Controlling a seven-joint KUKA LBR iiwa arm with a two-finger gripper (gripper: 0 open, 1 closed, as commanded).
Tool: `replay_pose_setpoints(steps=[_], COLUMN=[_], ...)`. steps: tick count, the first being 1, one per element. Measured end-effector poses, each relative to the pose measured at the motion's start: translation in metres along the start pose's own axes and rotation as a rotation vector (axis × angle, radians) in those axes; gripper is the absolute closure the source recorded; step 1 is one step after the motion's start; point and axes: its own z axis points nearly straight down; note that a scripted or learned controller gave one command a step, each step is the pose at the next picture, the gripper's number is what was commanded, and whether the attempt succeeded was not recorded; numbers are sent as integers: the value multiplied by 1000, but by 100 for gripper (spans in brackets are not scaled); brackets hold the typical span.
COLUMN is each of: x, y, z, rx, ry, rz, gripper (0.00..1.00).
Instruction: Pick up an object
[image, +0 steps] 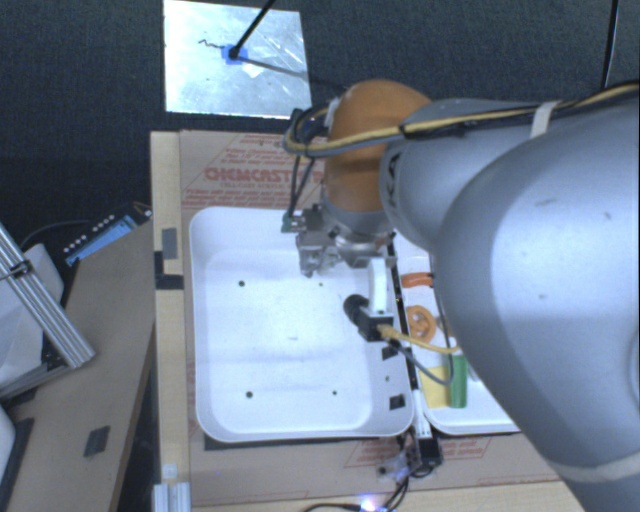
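Gripper (322, 262) hangs over the left bin (225, 330); can't tell its jaw state. Right bin (480, 420), off beside it, has an orange ring (421, 322) and a green block (458, 380).

Pale wooden bench (110, 330), bearing flat printed brown cardboard sheet (240, 170); on that, two shallow white plastic bins (215, 300) side by side.

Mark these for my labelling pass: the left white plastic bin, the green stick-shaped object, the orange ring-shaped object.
Left white plastic bin (262, 340): camera view, bare floor.
Green stick-shaped object (459, 382): camera view, its middle.
Orange ring-shaped object (422, 322): camera view, its rim.
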Motion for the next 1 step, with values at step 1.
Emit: replay_pose_setpoints(steps=[1], x=[-1], y=[-4], z=[19], rx=[0], ry=[-3], rz=[6], gripper=[100])
